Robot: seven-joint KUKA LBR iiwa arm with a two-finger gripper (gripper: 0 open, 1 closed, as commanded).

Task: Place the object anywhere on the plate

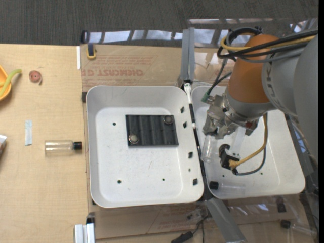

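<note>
Seen from the fixed camera above the tabletop, the grey arm with its orange band reaches in from the right and hangs over the right bin, its wrist low above that bin's left part. The hand points down and to the left, just beside the wall shared by the two bins; whether it is clenched or released cannot be told from this angle, and nothing can be made out between its tips. A yellow cable loops down from the wrist over the bin floor, ending at a small black and yellow fitting.

In the left bin lies a dark ribbed rectangular plate, set flat toward the far middle of the bin floor. Two small round metal objects rest on the plate: one at its near left corner, the other at its far right corner.

Left of the bins, on the bare wooden tabletop, a clear plastic bottle with a dark cap lies on its side. Farther left are a small pale strip, a reddish disc and, at the edge, part of an orange item. Cardboard lies flat beyond the left bin.
</note>
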